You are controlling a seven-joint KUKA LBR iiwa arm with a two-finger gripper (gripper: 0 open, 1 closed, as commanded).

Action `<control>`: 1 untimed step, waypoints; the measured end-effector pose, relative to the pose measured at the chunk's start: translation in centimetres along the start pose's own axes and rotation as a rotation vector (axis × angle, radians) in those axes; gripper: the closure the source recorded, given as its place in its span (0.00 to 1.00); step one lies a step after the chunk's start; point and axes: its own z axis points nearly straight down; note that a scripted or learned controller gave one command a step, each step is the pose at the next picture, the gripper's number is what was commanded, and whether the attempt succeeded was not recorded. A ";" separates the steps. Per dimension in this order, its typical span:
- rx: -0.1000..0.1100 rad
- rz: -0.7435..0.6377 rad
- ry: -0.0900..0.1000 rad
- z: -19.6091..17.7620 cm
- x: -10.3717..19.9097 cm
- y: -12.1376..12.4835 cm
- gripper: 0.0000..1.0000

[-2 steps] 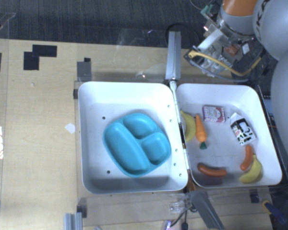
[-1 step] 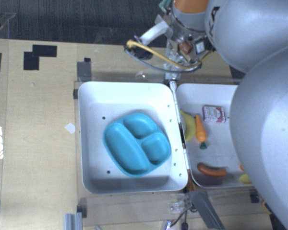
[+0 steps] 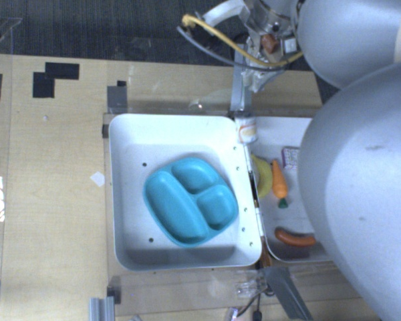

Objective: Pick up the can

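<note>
The left shallow white plastic bin sits with its rim square to the bench, and inside it lies a light blue three-compartment plastic tray, turned at an angle and resting toward the bin's right half. Open white floor remains along the bin's left wall and its far edge; the tray's right corner comes close to the right wall. The divider where the two bins meet runs just right of the tray. At the far corner of the right shallow white bin, touching or just beside that divider, stands a small white cylindrical can with an orange band, upright as far as can be judged. Nearer the camera along the same edge lies a yellow-green rounded item, with an orange carrot-shaped toy just beside it on the right, and a reddish-brown sausage-shaped toy near the bin's near edge. A small white label with purple print lies between can and arm. The large grey arm covers the rest of this bin. The two-finger gripper hangs beyond the bin's far edge, above the can; its finger state cannot be told.
</note>
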 end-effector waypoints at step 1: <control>-0.002 0.158 0.000 -3.4 -3.3 -1.1 1.00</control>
